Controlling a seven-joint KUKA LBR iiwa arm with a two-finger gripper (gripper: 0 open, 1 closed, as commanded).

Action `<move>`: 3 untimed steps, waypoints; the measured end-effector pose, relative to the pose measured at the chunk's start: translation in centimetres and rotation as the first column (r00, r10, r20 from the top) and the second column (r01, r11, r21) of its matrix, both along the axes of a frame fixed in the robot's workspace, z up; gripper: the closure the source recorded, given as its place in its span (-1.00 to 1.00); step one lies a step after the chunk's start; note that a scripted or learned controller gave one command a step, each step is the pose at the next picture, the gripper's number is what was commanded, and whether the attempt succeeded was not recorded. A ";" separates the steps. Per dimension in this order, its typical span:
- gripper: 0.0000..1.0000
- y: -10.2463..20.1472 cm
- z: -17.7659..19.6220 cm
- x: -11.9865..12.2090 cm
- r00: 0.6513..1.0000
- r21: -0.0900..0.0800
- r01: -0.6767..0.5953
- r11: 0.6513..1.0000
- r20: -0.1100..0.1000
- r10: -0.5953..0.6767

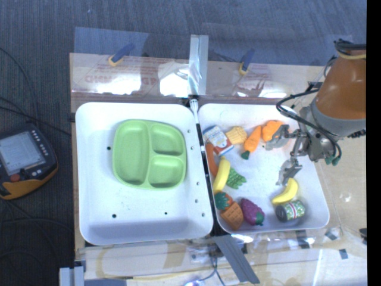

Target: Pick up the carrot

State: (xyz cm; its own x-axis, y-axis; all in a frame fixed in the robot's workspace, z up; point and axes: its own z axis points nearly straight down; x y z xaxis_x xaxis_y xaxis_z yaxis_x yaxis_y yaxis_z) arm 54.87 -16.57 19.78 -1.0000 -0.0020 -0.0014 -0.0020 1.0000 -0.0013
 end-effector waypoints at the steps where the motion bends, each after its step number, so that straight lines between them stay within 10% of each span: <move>1: -1.00 1.0 -8.3 5.5 0.957 0.003 0.291 0.957 0.018 -0.291; 2: -1.00 5.1 -10.8 8.2 0.942 0.004 0.336 0.942 0.013 -0.336; 3: -1.00 -0.8 -10.7 3.1 0.968 -0.001 0.252 0.968 0.010 -0.252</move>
State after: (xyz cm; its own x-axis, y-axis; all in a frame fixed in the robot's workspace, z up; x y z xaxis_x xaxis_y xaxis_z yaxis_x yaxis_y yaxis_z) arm 57.96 -17.39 9.04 -0.9682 0.2498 -0.0111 0.2499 0.9683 -0.0025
